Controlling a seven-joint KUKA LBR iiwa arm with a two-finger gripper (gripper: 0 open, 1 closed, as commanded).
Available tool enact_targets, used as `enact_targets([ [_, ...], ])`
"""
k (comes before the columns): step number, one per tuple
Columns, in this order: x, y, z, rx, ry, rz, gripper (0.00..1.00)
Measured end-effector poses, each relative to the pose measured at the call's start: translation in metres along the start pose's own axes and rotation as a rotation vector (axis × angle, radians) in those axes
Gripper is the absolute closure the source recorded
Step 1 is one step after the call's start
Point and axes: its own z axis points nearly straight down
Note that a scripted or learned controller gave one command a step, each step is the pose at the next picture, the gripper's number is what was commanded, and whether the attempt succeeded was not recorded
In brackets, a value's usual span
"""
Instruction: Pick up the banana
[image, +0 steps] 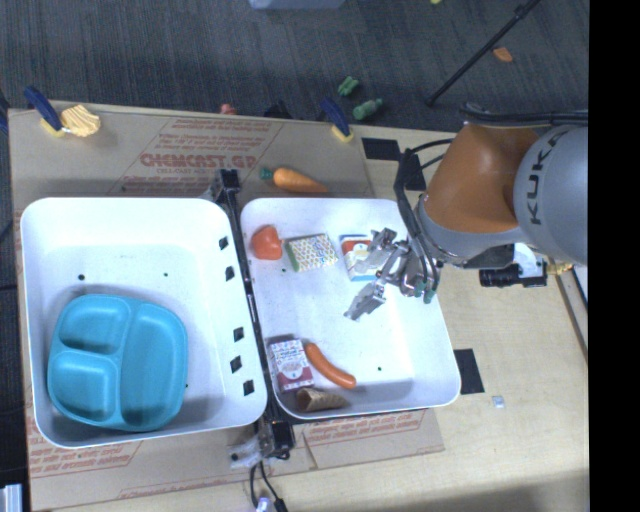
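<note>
Tool (372, 296) hovers over the right bin (440, 350), grip state unclear (no banana evident); it risks seizing the nearby carrot (330, 366) by mistake.

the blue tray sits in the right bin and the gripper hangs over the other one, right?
Not quite: the camera view shows the blue tray in the left bin. The gripper hangs over the other one, the right bin.

arm (545, 190) cut off at right, gripper (372, 297) fingers perhaps blurred
</note>
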Motion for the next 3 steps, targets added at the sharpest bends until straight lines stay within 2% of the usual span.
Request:
enact_targets([
  [1, 0.019, 0.050, 0.078, -0.003, -0.002, -0.146, 0.00],
  [2, -0.023, 0.096, 0.079, 0.003, 0.004, -0.205, 0.00],
  [3, -0.024, 0.097, 0.068, 0.001, 0.002, -0.206, 1.00],
])
